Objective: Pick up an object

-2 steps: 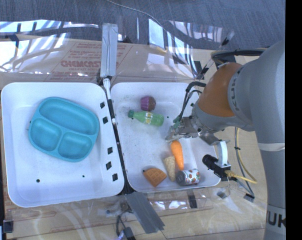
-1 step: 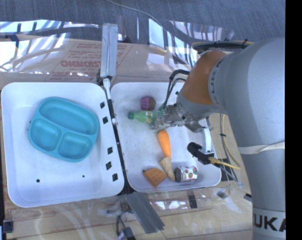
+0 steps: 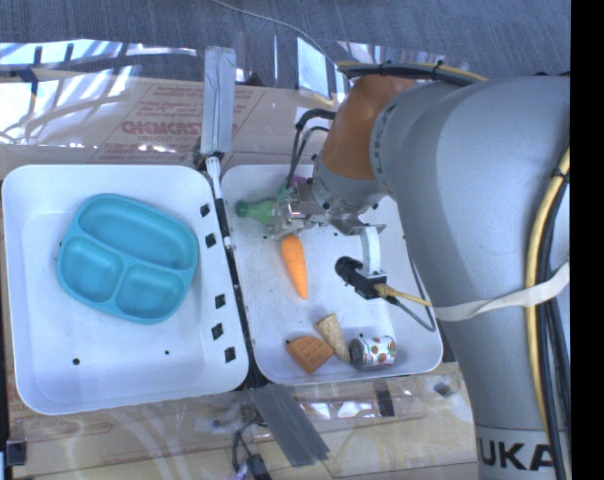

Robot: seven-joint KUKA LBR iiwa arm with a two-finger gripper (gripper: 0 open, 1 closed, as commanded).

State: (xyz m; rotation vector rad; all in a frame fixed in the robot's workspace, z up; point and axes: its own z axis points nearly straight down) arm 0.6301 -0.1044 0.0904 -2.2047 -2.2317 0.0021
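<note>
Gripper [image 3: 294,214] sits low in the right bin [image 3: 414,320], at the green top of the carrot [image 3: 295,264]; finger state cannot be determined. Carrot lies mid-bin on the floor.

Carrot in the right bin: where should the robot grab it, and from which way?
Probably around the thick upper half of the carrot, coming straight down from above. It lies flat and lengthwise, wide end near the tool, tapering to a thin point below. Fingers closing across its width, left and right, would find bare bin floor on both sides.
</note>
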